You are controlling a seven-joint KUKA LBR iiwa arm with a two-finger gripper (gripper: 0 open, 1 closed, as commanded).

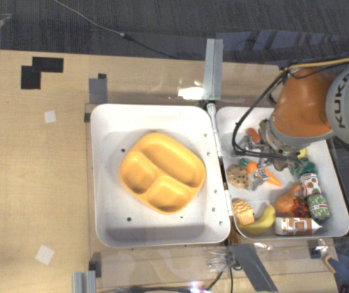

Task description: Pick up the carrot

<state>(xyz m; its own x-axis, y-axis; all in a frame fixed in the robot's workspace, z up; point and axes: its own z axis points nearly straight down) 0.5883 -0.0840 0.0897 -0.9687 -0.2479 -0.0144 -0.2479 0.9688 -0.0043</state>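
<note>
The carrot (273, 179) is a small orange piece lying in the right bin (339, 221), just right of the gripper tip. My gripper (260, 174) reaches down into that bin from the orange-banded wrist (302, 105), its metal fingers low among the toys beside a second orange piece with a green top (247, 164). The wrist and its cables hide the bin's upper part.
The left bin (107, 224) holds a yellow divided plate (162, 171). Around the gripper lie a cookie (237, 176), a banana (258, 222), a striped cake piece (242, 210), a carton (296, 226), a can (313, 193) and red-orange fruit (289, 203).
</note>
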